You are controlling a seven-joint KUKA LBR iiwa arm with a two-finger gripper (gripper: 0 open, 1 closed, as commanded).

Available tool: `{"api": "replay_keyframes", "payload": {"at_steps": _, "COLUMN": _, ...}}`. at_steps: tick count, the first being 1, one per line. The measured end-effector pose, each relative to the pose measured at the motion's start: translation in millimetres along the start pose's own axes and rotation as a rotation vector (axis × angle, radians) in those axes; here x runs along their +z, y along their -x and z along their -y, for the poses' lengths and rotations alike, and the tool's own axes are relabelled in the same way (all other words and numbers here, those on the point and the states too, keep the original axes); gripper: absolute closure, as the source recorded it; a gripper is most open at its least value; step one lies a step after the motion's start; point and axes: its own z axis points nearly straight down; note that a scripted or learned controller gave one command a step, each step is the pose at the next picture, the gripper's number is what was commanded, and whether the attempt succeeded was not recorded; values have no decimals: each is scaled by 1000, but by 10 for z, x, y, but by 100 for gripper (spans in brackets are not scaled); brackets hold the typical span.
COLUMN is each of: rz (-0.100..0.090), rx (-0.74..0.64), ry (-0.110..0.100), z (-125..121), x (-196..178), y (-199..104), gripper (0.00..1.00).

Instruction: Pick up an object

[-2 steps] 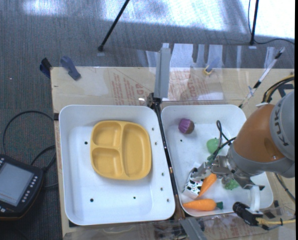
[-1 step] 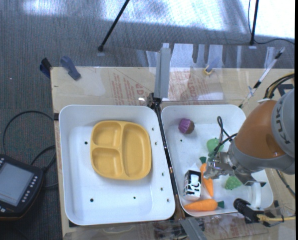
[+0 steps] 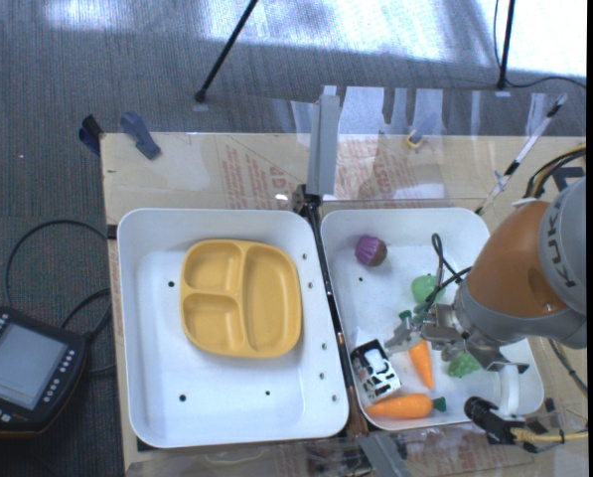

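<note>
Tool (image 3: 422, 338) | finger gap can't tell | over small carrot (image 3: 422, 364) | right bin (image 3: 395, 229)

Bright daylight is falling from above, washing out the floor (image 3: 276, 18) in pale patches. The white bins (image 3: 142, 266) are glaring slightly. Focus is staying soft throughout; shadows are faint.

Left bin (image 3: 147, 386): divided tray (image 3: 241, 297) inside, toward the back. Right bin (image 3: 405, 229): plum (image 3: 371, 250) at back; carrot (image 3: 408, 405) along front wall, carton (image 3: 375, 370) just behind it.
</note>
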Motion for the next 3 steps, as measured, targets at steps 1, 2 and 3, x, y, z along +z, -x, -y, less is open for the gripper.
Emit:
{"api": "replay_keyframes", "payload": {"at_steps": 1, "rz": -1, "rx": 1, "ry": -5, "z": 6, "x": -81, "y": 1, "gripper": 100}}
{"api": "replay_keyframes", "payload": {"at_steps": 2, "rz": -1, "rx": 3, "ry": -5, "z": 8, "x": -77, "y": 4, "gripper": 0}}
{"api": "replay_keyframes", "payload": {"at_steps": 3, "rz": 8, "rx": 117, "ry": -27, "z": 15, "x": 248, "y": 65, "gripper": 0}}
